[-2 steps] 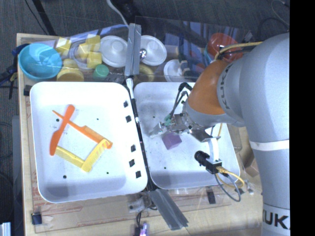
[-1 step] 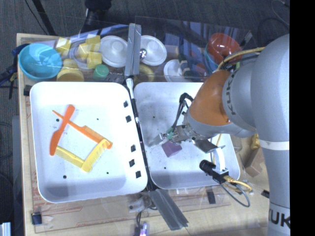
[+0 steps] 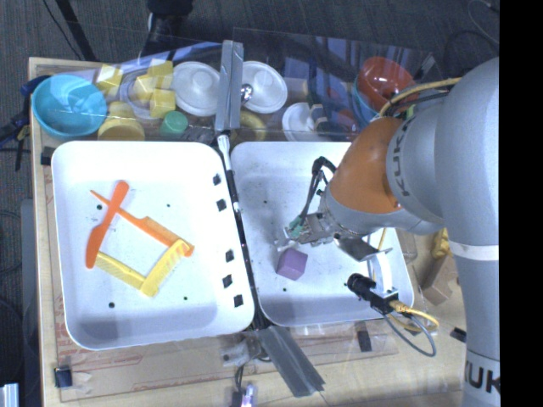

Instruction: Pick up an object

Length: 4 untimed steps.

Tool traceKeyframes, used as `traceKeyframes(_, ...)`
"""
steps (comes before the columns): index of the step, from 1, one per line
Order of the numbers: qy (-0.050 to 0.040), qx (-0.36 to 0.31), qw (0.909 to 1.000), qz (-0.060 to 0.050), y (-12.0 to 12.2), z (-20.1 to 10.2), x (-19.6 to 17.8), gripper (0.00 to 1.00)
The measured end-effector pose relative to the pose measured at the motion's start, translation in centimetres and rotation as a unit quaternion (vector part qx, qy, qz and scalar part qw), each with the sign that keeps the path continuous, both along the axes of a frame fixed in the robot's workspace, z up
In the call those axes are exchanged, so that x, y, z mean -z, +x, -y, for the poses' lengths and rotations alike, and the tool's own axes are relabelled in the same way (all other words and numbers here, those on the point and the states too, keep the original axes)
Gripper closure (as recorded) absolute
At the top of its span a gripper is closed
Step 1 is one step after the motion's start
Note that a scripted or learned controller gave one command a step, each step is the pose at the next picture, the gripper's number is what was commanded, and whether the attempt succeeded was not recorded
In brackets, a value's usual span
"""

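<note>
**Pick not done yet: block on bin floor, gripper just above it**

Nearest the camera: bench (image 3: 51,346) front edge, with some grey bracket hardware (image 3: 288,365) between the two bins.

Right bin (image 3: 254,227): purple block (image 3: 292,264) sits on the bin floor, left of centre, resting flat as far as I can judge. Gripper (image 3: 299,231) is low in this bin, its tip just above and beside the block's upper edge, close to touching. Can't tell whether there is contact.

Jaws: can't tell how far open they are; wrist and cabling clutter the tip at this angle. Nothing visibly held between them, so I'm not calling a grasp.

Left bin (image 3: 68,176): orange-and-yellow frame piece (image 3: 136,244) lying flat, well apart from the arm. Not the likely target, going by where the arm is.

Status, my read:
- Approach: done or nearly done, arm is down at the block.
- Grasp: not confirmed.
- Lift: not yet done, block on the floor.

Left to do: close on the block, lift clear of the bin. Risk: the tip looks offset toward the block's top edge, so it could nudge instead of grip.
</note>
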State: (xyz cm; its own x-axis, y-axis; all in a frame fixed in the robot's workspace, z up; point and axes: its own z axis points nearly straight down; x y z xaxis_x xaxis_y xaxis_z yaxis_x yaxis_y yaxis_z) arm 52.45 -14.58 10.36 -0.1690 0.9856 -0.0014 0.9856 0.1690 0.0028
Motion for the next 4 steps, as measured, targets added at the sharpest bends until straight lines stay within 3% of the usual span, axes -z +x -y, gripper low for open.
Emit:
traceKeyframes(1,-0.0001,0.0,1.0,0.0,0.0,0.0,0.0,0.0)
traceKeyframes(2,0.0001,0.023,0.9997,0.0,-4.0,-1.4,1.0,0.0)
traceKeyframes(3,-0.0003,0.02,0.9998,0.0,-4.0,-1.4,0.1,1.0)
traceKeyframes(4,0.0007,0.124,0.9923,-0.003,-3.4,-8.1,-16.0,1.0)
